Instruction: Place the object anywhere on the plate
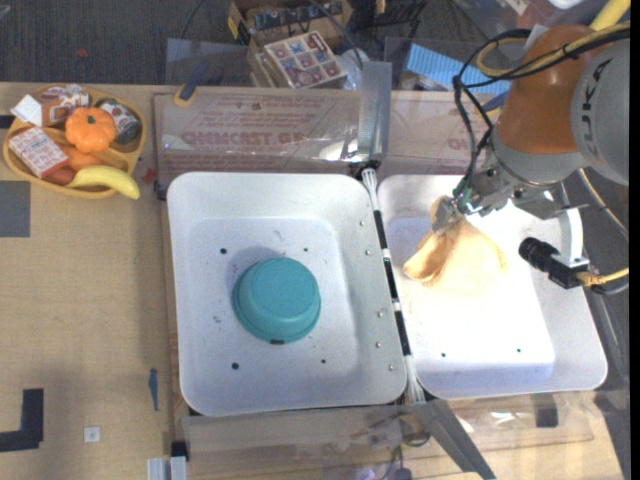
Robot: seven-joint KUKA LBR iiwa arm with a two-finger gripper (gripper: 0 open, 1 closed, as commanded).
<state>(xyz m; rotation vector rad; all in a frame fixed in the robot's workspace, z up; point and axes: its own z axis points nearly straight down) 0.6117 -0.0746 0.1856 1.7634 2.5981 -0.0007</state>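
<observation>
While the big grey arm with the orange band (pixel 545 88) leans over the right white bin (pixel 560 368), the left white bin (pixel 190 218) holds the round teal plate (pixel 278 299). A floppy tan cloth (pixel 452 250) hangs in the right bin, its top corner pinched between the fingers of the gripper (pixel 462 204). It looks like the carrying step. Next, I think the arm must go left over the plate, then let go.
</observation>
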